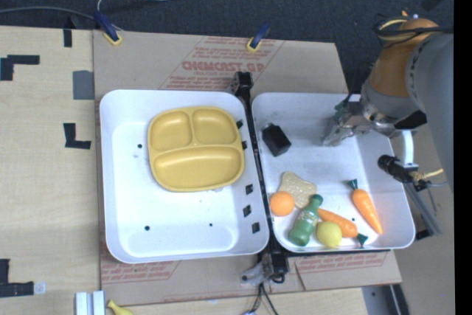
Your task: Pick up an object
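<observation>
My gripper (339, 133) hangs over the upper right part of the right bin (310, 108), low above bare floor, with nothing seen in it. A small black block (275, 139) lies to its left, well apart. Toward the bin's front lie a tan slice of bread (298, 187), an orange ball (282, 203), a green bottle (303, 222), a yellow lemon (329, 234) and two carrots, one at the right (366, 211) and one lying flat by the lemon (338, 219).
The left bin (125, 181) holds a yellow divided plate (196, 147). A black divider (251, 151) runs between the bins. The arm's grey body (413, 77) rises at the right edge. Cardboard lies under both bins.
</observation>
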You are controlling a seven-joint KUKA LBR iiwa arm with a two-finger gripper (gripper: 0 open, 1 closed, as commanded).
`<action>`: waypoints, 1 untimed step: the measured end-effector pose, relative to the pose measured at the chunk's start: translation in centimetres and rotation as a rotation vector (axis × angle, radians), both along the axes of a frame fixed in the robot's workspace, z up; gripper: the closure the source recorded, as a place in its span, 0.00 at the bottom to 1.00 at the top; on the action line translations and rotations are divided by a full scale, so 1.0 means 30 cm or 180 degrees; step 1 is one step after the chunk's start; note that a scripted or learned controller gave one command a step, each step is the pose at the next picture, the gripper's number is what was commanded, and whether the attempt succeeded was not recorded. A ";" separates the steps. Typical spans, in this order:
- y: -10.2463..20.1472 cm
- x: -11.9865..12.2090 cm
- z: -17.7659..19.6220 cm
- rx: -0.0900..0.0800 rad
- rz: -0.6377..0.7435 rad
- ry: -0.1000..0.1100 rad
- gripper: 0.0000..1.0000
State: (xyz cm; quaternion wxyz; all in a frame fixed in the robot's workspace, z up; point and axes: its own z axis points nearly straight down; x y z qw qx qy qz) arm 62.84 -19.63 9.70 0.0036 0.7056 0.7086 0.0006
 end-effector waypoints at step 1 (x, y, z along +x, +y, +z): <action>0.000 -0.001 -0.001 -0.0001 0.0000 0.0002 0.00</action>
